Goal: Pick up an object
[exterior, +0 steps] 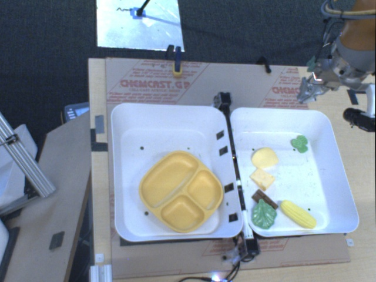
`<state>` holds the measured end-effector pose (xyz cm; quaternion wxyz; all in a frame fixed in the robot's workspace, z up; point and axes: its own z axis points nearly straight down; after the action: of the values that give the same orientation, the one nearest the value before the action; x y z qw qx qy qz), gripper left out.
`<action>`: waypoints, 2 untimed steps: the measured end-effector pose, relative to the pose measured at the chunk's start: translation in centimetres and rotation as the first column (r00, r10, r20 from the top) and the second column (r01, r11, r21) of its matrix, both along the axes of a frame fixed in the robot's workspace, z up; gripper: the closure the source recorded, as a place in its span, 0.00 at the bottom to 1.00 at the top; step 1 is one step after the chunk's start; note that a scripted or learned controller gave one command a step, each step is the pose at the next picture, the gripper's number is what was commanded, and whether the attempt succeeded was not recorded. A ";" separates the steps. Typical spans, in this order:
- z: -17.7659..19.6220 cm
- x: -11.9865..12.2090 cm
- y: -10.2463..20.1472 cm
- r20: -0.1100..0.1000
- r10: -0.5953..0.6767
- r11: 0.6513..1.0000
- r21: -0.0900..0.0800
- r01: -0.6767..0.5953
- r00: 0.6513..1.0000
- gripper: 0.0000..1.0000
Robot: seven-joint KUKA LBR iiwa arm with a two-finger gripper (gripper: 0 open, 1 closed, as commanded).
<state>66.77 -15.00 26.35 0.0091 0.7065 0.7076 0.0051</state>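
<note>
Tan bench (147,81), dark carpet (47,34), two white bins (123,122), pincer (306,93)

The worktop (329,107) carries a printed protective sheet (154,82) under two white bins, the left bin (126,157) and right bin (338,175) touching along the middle, nearer its front edge.

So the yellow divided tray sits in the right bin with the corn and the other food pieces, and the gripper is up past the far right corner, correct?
Not quite. The camera view shows the yellow divided tray in the left bin; the corn and other food pieces lie in the right bin. The gripper is indeed up past the far right corner.
</note>
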 end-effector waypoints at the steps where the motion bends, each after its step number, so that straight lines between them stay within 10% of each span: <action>1: 9.9 0.3 2.5 -0.005 0.006 1.000 0.003 -0.006 1.000 1.00; 2: 19.0 -4.5 8.5 -0.009 0.009 1.000 0.007 -0.009 1.000 1.00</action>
<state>62.31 -6.54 45.34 0.0034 0.7033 0.7108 0.0042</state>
